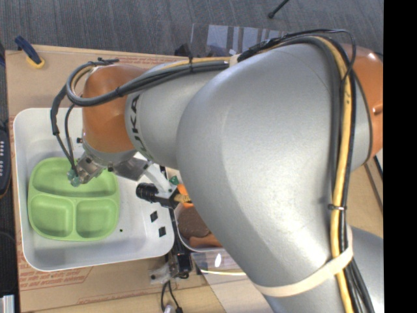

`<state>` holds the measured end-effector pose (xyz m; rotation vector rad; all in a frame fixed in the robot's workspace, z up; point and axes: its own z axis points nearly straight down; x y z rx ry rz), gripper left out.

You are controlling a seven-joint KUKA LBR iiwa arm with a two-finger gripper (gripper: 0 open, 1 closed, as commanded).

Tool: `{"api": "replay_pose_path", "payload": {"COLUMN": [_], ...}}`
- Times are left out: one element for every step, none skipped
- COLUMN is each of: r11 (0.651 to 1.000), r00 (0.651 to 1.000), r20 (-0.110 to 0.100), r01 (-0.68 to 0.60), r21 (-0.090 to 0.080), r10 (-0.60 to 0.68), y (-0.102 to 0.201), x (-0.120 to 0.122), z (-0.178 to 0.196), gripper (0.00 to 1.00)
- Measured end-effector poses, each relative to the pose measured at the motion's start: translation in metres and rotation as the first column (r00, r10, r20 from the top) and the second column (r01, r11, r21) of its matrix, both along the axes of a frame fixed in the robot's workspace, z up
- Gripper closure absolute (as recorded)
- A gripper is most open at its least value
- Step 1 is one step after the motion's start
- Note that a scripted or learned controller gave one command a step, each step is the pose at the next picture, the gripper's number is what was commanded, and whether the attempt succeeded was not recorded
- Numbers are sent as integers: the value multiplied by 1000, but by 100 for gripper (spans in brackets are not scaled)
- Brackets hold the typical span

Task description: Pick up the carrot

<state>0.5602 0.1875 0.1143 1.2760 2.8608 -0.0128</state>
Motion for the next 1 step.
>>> {"api": "replay_pose_path", "payload": {"r11": [952], "r00": [952], "r20": [-7], "r01": [307], "r21": [6], "r10": [-307], "y": [13], "x": [-24], "z": [90], "gripper": [100]}}
